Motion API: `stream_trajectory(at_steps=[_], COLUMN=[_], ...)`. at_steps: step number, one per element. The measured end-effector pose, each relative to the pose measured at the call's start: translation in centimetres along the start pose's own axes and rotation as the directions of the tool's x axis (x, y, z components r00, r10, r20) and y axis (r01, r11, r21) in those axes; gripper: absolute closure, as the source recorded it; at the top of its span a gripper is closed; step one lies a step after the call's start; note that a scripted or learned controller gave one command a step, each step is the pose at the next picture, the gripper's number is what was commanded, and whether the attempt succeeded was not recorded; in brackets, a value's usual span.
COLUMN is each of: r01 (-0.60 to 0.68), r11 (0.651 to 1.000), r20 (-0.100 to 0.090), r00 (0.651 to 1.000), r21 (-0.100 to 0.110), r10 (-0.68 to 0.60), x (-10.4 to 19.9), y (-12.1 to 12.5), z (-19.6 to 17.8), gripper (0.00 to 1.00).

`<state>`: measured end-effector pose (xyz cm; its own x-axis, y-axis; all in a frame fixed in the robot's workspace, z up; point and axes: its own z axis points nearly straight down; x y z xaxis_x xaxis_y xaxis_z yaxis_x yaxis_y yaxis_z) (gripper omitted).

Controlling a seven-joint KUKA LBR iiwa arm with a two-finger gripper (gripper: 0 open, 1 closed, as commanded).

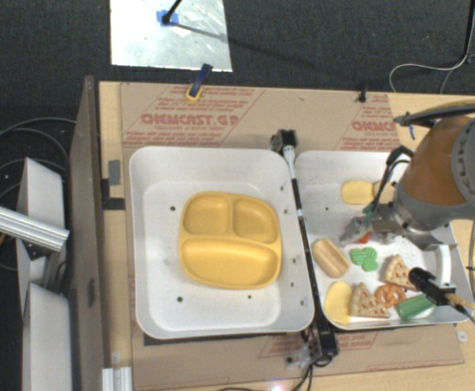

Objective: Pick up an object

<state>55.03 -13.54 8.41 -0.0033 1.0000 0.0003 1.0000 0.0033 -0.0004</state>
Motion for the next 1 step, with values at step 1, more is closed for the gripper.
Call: stream_trajectory(at_steps=[1], r01=[-0.003], r11=[1.000], r20=[0.000], r00=[1.000], r21=[0.001], r10=[0.003], x=[0.71], y=[-2.14], z=[0.01], gripper=[0.00])
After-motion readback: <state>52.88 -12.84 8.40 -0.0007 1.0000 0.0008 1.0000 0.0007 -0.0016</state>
